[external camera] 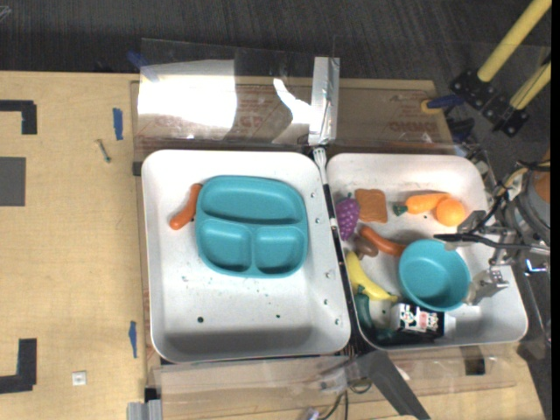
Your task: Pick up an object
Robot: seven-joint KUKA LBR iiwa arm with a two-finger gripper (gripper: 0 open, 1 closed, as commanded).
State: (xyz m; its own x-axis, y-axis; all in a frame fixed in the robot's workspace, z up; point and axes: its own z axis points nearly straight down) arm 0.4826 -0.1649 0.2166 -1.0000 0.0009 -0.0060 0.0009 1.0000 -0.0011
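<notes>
- The teal bowl (pixel 433 274) sits upright in the right bin (pixel 503 322), toward that bin's near right part; it is the object closest to me.
- My fingers (pixel 481 254) are spread apart just beside the bowl's right rim, one dark tip toward the far side and one pale tip toward the near side. Nothing lies between them. I cannot tell whether they touch the rim.
- A red sausage (pixel 381 241) lies against the bowl's left side.
- A banana (pixel 367 280) lies left of the bowl, along the bin's left wall.
- A black-and-white bottle (pixel 418 320) lies on its side in front of the bowl, near the bin's front wall.
- An orange fruit (pixel 451 211) and an orange carrot (pixel 422 204) lie beyond the bowl, touching each other.
- A brown slab (pixel 371 205) lies left of the carrot, with purple grapes (pixel 347 217) just beside it at the left wall.
- The left bin (pixel 236 322) holds a teal divided plate (pixel 252 226), upright, in its far half.
- An orange sausage (pixel 185 207) lies tilted against the plate's left edge.
- Both bins rest side by side on the surface (pixel 61 261).
</notes>
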